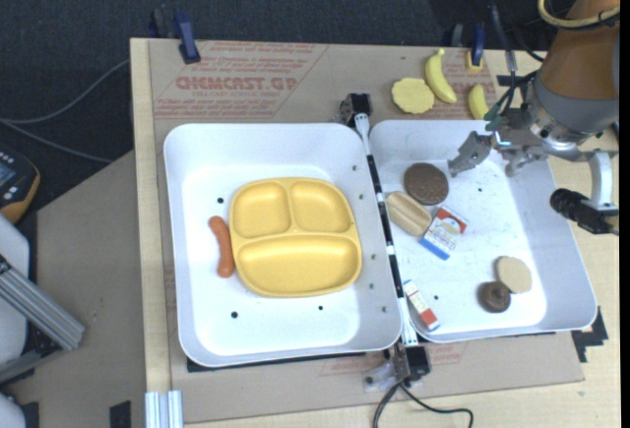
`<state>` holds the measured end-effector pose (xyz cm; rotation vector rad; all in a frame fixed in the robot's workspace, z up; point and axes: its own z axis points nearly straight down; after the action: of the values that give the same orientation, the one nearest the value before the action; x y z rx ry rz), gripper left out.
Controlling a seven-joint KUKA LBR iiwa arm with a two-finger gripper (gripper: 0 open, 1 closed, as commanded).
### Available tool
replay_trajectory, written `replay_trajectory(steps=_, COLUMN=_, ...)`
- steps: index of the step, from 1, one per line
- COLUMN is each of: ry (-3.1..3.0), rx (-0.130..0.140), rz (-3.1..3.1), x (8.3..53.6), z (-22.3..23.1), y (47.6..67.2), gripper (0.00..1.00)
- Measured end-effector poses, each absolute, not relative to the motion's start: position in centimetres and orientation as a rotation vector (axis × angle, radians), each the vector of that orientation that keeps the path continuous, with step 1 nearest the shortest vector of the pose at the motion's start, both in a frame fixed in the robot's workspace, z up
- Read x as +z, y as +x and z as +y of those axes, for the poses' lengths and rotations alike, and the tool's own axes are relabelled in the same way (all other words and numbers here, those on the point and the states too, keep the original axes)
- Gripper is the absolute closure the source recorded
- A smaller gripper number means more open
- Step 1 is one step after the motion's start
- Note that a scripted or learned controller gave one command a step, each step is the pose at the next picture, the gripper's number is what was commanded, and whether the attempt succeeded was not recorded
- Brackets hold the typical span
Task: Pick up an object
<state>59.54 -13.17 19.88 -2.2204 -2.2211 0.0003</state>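
The arm hangs over the top right corner of the right bin [551,308], its gripper [492,146] low over the bin floor; one grey finger [469,154] juts toward the bin's upper middle, but how far the fingers are spread cannot be told, and nothing is seen between them. The candidates all lie in this bin: a brown cookie [426,183] nearest the gripper, in the bin's upper left; a tan bread piece [408,214] and a small carton [445,232] just below it; a red-and-white packet [420,308] against the lower left wall; and, at the lower right, a pale disc [513,274] touching a dark round piece [494,296]. The cookie looks the likeliest target. It is flat, so a good grasp probably means centring over it, descending until the fingers straddle its edges, and closing before lifting; the bread nearby could be nudged if the approach drifts.
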Motion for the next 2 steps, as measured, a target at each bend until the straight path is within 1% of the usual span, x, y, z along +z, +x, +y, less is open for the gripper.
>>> replay_trajectory(steps=1, ry=-2.219, rx=-0.002, rz=-2.221, x=8.0, z=-12.0, y=63.3, gripper=0.00)
replay_trajectory(steps=2, ry=-2.226, rx=-0.010, rz=-2.229, x=9.9, z=-12.2, y=63.6, gripper=1.00)
